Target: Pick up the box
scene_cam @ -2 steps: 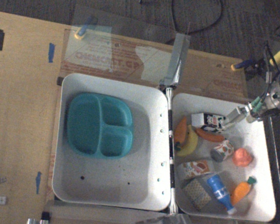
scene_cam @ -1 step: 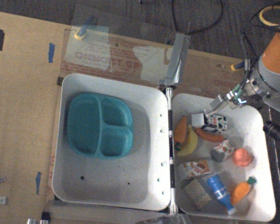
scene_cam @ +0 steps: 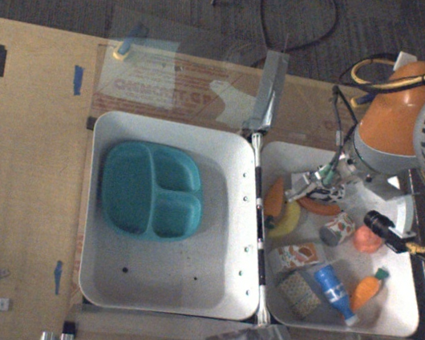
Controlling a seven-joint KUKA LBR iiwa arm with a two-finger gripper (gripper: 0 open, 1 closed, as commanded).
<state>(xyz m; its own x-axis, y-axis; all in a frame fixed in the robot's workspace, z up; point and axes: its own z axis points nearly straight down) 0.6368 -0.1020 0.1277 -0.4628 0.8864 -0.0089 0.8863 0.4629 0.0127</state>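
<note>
Reaching in from the right, wrist bending down over the right bin (scene_cam: pixel 405 321), gripper (scene_cam: pixel 317 186) hovering above the banana (scene_cam: pixel 289 217). Jaw state not discernible (too blurred). Box (scene_cam: pixel 297 255) lying just below, near a blue bottle (scene_cam: pixel 333 288).

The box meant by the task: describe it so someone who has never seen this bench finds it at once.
Look in the right-hand white bin, the one crowded with toy food beside the bin holding the teal divided plate. Near its lower left lies a small white carton-like box with red print, between the yellow banana above and the blue bottle to its right. It alone is boxy with printed faces.
</note>
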